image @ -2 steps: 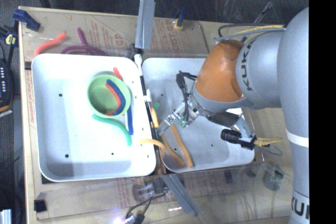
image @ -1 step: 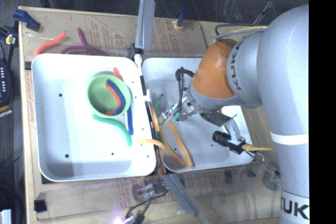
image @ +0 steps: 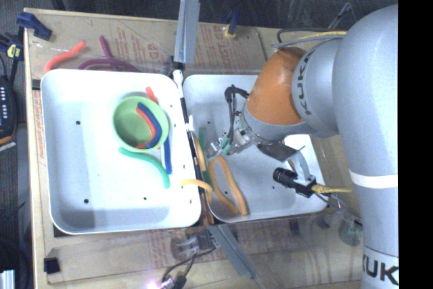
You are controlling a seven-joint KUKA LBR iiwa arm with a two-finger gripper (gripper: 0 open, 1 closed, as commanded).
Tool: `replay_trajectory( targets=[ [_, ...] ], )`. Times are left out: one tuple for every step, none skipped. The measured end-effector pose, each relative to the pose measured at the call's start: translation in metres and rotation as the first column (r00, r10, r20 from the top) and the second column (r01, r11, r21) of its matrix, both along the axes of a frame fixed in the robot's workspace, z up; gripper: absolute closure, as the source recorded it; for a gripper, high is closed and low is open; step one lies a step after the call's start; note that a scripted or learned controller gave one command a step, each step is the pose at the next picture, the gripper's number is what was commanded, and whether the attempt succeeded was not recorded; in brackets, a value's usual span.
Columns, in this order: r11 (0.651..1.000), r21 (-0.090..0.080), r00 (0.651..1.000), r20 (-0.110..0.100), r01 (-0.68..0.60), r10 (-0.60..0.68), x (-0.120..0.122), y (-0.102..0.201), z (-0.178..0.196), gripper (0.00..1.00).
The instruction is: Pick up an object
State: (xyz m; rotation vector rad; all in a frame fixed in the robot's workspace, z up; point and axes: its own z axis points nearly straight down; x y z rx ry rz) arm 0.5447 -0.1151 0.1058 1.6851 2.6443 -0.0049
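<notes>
My gripper (image: 226,143) hangs low over the left part of the right bin (image: 270,203), under the orange wrist band (image: 277,95). Just below it lies a tan oval ring (image: 227,187) on the bin floor. A thin orange stick (image: 200,153) and a dark green stick (image: 206,149) lie along the bin's left wall, close to the gripper. A yellow curved piece (image: 194,183) rests across the divide between the bins. In the left bin (image: 81,172) sits a green bowl (image: 132,122) holding a red curved piece (image: 150,120) and a blue one (image: 161,125).
A light green curved strip (image: 149,159) and a blue stick (image: 167,158) lie beside the bowl. Red and purple pieces (image: 81,57) lie on the bench behind the left bin. The bulky arm (image: 369,112) covers the right bin's right side. A black cable plug (image: 291,179) hangs there.
</notes>
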Motion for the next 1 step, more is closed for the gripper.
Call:
replay_trajectory(
  targets=[
    [0.967, 0.006, 0.967, -0.005, 0.253, -0.253, 0.0338, 0.048, 0.0862, 1.0]
  ],
)
